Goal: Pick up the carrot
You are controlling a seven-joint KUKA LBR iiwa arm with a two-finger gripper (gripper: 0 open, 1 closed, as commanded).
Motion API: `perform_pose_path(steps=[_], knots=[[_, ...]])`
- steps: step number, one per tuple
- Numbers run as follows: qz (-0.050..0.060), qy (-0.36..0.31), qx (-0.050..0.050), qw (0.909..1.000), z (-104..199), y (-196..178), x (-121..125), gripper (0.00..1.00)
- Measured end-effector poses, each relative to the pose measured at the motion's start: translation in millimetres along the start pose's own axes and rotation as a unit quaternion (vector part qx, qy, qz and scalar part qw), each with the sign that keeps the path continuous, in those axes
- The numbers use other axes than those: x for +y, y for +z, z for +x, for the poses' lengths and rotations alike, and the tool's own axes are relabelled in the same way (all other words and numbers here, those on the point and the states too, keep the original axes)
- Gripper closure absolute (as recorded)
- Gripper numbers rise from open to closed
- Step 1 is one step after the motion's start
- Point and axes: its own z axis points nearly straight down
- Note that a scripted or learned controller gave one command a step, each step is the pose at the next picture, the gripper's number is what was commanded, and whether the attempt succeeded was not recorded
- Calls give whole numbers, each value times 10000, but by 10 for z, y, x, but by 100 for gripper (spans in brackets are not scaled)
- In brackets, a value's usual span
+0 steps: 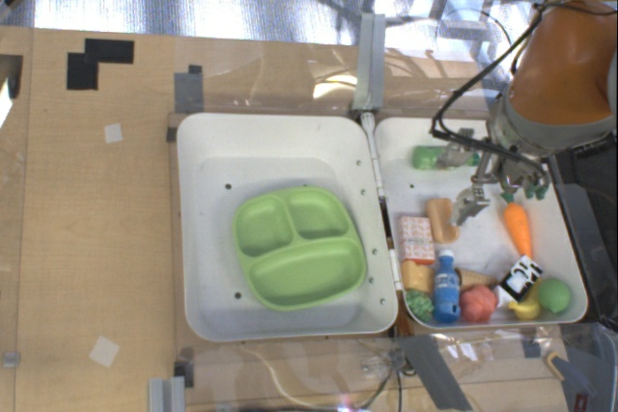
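the small orange tapered carrot [519, 229] lies unlifted at the right of the right-hand shallow white bin [576, 258], while the two-finger gripper [492, 190] hangs just upper left of it, fingers spread, holding nothing, so the grasp remains.

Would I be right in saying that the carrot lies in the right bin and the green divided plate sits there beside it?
Not quite. The carrot does lie in the right bin, but the green plate sits in the left bin, with no other item in it. The camera view shows this, with the gripper above the right bin near the carrot.
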Motion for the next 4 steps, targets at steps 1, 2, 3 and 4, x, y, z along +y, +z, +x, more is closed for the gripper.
perform_pose_path(steps=[1, 2, 3, 4], knots=[[20, -675, -28, 9977, -366, -379, -868, 0], [-7, 42, 26, 10000, -414, 546, -1156, 0], [15, -111, -39, 9999, -489, 1201, -1185, 0], [21, -137, -77, 9999, -522, 1071, -1170, 100]])
